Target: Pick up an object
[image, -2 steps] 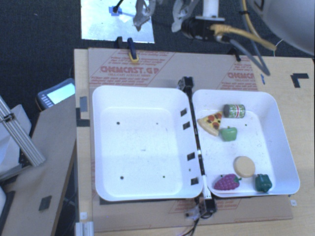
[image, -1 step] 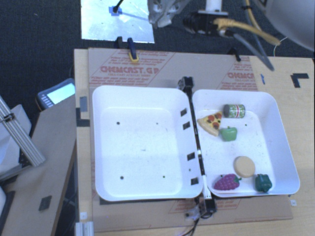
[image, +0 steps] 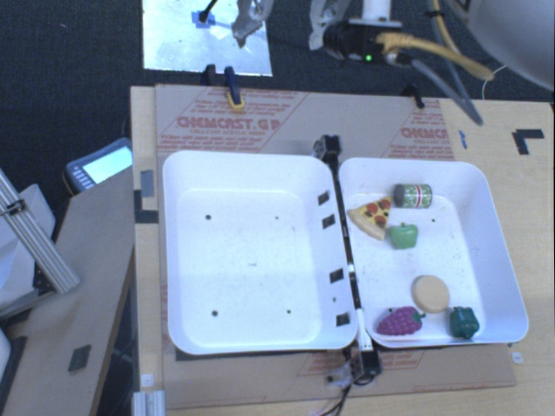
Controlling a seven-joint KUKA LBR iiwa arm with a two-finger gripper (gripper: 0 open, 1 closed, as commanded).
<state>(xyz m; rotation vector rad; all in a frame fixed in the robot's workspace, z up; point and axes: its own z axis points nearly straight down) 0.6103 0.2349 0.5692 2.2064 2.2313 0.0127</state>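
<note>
Landmark: the right bin (image: 486, 199); every place below is told from it.
Bench: a brown sheet printed with red letters lies under both bins.
Left bin (image: 251, 250): touching the right bin's left wall, where black clips run down the shared edge.
Can (image: 413, 196): on its side near the right bin's far wall, green and red label up.
Pizza slice (image: 371, 217): flat on the right bin's floor at its far left, just left of the can, tip toward the left bin.
Green pepper (image: 402, 236): just beside the pizza slice, on its near right side, about the middle of the right bin's far half.
Biscuit (image: 430, 294): a round tan disc in the right bin's near half, roughly central.
Grapes (image: 400, 321): a purple bunch at the right bin's near left, just beside the biscuit.
Dark green piece (image: 464, 322): by the right bin's near wall, right of the biscuit; its kind is hard to tell.
Gripper (image: 293, 11): high above the scene, well beyond the right bin's far left corner, over the dark floor and beside a pale sheet.
Jaws: spread apart, with nothing between them.
Arm (image: 499, 11): a pale grey bulk beyond the right bin's far right corner, yellow and grey cables trailing from it.
</note>
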